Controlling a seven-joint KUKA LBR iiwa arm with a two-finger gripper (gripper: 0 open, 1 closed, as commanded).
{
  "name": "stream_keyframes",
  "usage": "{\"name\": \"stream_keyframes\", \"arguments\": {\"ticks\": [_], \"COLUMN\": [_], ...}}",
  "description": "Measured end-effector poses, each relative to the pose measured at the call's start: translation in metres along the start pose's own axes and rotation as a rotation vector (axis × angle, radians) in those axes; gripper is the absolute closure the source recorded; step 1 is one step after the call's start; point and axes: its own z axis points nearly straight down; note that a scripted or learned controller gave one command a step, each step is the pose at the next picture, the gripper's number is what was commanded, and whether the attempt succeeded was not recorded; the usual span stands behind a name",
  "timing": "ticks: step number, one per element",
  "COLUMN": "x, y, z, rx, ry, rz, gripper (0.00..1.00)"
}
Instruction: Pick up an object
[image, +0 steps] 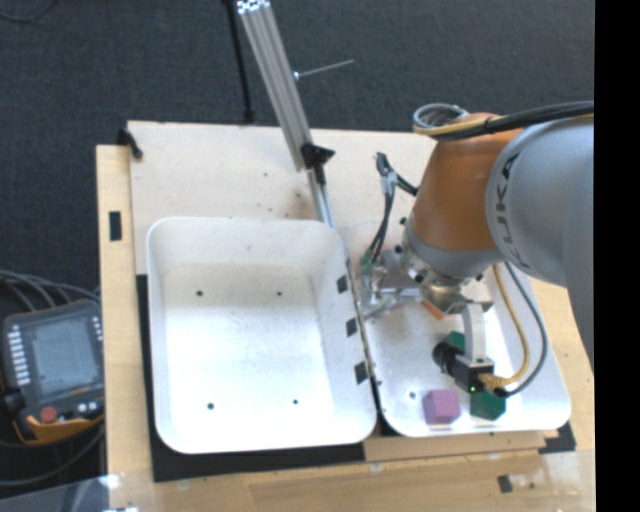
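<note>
Broadly, dark grey carpet (120, 60) covers the room's floor around a pale wooden bench (200, 170). My grey arm (540, 190) reaches in over the right white bin (400, 365), orange band above the wrist. The left white bin (240, 300) sits touching it, side by side, with a few dark dots on its floor. An aluminium strut (280, 85) slants up from the bench behind the bins. A teach pendant (55, 360) lies off the bench's left edge. My gripper (378, 296) hangs by the wall between the bins; I cannot tell whether it is released or clenched. A purple block (440, 405) and a green block (488, 404) rest near the right bin's front rim, apart from my gripper.
</note>
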Motion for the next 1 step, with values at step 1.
{"name": "stream_keyframes", "arguments": {"ticks": [1], "x": [0.0503], "y": [-0.0054], "z": [-0.0136], "rx": [-0.004], "ry": [0.001], "rz": [-0.002], "gripper": [1.00]}}
